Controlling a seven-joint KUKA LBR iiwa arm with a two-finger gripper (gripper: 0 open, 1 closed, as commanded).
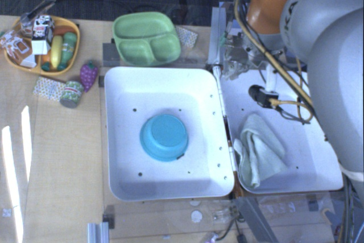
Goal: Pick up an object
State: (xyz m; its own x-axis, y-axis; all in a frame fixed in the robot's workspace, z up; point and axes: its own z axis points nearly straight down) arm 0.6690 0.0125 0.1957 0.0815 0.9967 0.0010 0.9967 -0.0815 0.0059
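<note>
Blue bowl point(165, 137) upside down at centre of left bin point(122, 179). Judged light, rigid, smooth; dome likely slippery, so rim edge favoured for pinch. Grey cloth point(260, 155) crumpled at 6 o'clock in right bin point(310, 179); judged soft, light, easily pinched at raised fold. Gripper point(239, 60) seen at 12 o'clock of right bin; open-or-closed state cannot be told.

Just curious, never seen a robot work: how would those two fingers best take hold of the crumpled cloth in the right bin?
Probably from straight above, pinching a raised fold near the middle of the cloth. It lies bunched with ridges standing up, and flat edges hug the right bin floor.
</note>
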